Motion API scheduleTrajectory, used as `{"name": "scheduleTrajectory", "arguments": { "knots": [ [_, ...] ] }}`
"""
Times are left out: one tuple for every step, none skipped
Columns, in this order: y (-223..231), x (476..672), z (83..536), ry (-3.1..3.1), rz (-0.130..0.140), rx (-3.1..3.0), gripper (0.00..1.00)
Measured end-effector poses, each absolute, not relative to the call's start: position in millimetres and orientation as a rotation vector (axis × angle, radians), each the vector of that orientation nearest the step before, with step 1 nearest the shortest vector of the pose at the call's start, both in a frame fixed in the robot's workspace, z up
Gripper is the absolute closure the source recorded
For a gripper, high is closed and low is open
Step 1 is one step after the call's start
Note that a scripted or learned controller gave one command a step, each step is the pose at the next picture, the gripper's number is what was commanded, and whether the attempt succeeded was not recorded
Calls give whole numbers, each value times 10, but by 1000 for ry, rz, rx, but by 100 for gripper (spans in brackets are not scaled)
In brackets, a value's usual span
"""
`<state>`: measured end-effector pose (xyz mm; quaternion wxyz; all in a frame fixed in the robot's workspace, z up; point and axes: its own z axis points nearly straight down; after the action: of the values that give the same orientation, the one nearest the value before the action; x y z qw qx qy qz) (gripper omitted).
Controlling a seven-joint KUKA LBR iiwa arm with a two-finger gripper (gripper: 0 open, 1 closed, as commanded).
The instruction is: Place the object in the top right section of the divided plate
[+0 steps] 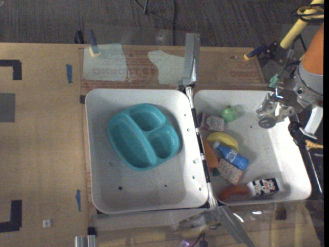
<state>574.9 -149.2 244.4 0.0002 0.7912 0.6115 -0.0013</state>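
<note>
The teal divided plate (144,136) lies in the left bin (103,184), with three sections and nothing in them. The loose objects lie in the right bin (288,163): a green fruit (230,113), a pinkish packet (212,121), a yellow banana (222,139), a blue bottle (232,157), an orange carrot (209,157), a patterned packet (230,172), a reddish item (234,192) and a black-and-white carton (263,187). My gripper (268,115) hangs over the right bin's upper right part, to the right of the green fruit, with nothing visibly in it.
A metal divider (198,138) runs between the two bins. The arm's grey body and orange band (313,60) fill the right edge above the right bin. Cables and a yellow tube (295,30) trail at the upper right. Clear plastic sheets (108,60) lie behind the bins.
</note>
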Motion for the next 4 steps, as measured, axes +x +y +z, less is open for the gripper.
{"name": "scheduleTrajectory", "arguments": {
  "knots": [
    [-1099,5711,2629,1802,1,2571,100],
    [-347,5992,1834,1907,-5,2500,100],
    [334,6062,1919,2199,9,2239,100],
    [711,5899,1851,2448,-1,1972,100]
  ]
}}
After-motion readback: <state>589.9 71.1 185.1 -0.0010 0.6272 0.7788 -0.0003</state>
